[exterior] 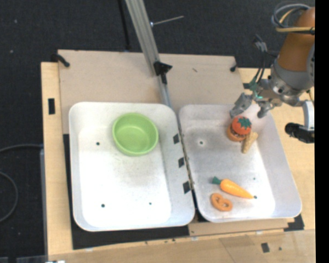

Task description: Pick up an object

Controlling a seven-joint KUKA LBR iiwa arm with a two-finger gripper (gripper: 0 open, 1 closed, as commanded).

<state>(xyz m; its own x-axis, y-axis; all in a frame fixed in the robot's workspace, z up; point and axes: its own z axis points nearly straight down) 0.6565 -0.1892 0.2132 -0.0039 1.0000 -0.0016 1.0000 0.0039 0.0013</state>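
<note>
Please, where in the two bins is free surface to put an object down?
Free: the left bin below the green bowl; the right bin between tomato and carrot. Crowded: its upper right under the gripper, and its lower edge by the orange slice.

The table (52,163) bears two white bins side by side; the left bin (126,201) holds a green bowl (135,134) toward its far side; the right bin (274,190) holds a tomato-like toy (239,128) with a tan piece (249,142) just beside it, and nearer, a carrot (234,188) and an orange slice (221,202); the tool (252,107), fingers spread, hovers over the tomato-like toy at the bin's far right.
</note>
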